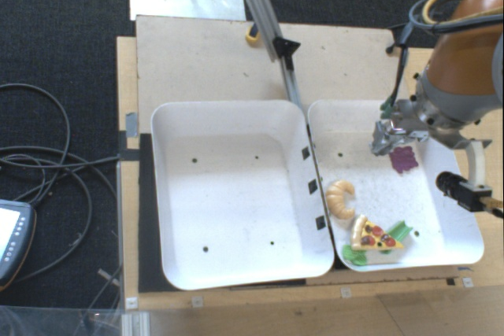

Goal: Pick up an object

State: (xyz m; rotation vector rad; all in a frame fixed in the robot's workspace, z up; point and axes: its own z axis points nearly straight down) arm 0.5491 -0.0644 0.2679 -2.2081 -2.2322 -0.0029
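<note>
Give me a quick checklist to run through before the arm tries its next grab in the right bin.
1. Gripper over the right bin: ok, it sits near the bin's far side.
2. Nearest target: ok, the purple object lies just beside the gripper.
3. Gripper centred over the purple object: not ok, it looks offset to the side.
4. Something already held: cannot tell, the fingers are not clear at this angle.
5. Other objects apart from the target: ok, the croissant and pizza slice lie nearer the front.
6. Green piece: not ok for a clean pick, it touches the pizza slice.
</note>
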